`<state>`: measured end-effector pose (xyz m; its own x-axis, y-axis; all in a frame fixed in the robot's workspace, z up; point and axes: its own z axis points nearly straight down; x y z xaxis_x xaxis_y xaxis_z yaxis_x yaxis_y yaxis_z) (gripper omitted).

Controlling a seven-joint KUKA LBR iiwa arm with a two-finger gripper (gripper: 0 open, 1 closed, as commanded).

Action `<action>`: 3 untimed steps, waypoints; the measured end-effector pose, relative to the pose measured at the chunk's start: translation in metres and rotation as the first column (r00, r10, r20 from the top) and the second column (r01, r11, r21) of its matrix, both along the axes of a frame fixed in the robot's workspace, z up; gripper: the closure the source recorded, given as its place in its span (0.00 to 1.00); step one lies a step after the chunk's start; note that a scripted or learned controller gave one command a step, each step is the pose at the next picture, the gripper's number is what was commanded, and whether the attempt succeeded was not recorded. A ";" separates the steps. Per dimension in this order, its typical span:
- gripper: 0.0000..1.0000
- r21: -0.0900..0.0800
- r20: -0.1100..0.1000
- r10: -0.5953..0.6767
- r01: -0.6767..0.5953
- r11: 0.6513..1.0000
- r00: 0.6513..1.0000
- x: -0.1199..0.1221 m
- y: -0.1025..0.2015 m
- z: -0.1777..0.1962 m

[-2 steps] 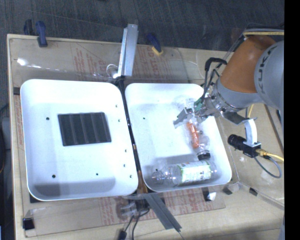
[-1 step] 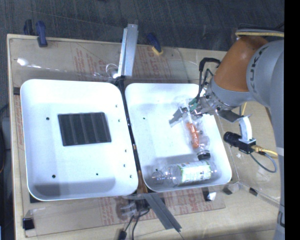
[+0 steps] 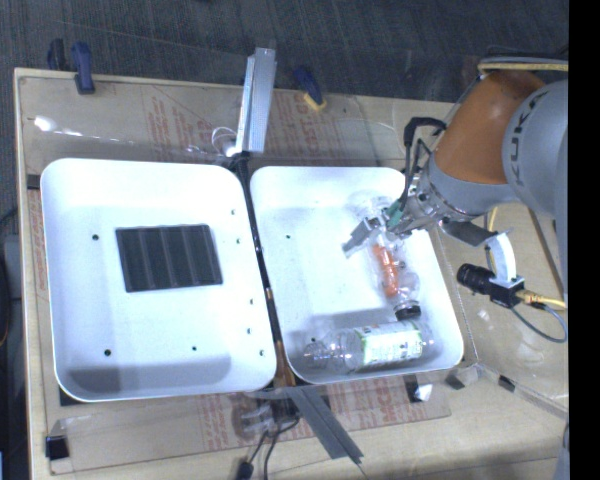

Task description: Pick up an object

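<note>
Arm bent in from right, gripper [image 3: 378, 230] low in right bin [image 3: 310, 268], fingers seemingly apart above orange-filled bottle [image 3: 390, 271]

Arm [image 3: 500, 138] reaching from right, tool [image 3: 372, 230] lowered, pointing left.

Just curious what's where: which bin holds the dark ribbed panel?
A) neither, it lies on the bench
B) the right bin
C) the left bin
C: the dark panel lies flat on the floor of the left bin, away from the bottles in the right one.
</note>
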<state>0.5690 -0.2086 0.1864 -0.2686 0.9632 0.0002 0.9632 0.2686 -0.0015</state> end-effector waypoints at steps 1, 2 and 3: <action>0.00 0.001 -0.002 0.022 -0.022 1.000 1.000 0.009 0.001 -0.023; 1.00 0.001 -0.003 0.024 -0.024 1.000 1.000 0.010 0.001 -0.013; 0.00 0.001 -0.003 0.024 -0.024 1.000 1.000 0.010 0.001 -0.013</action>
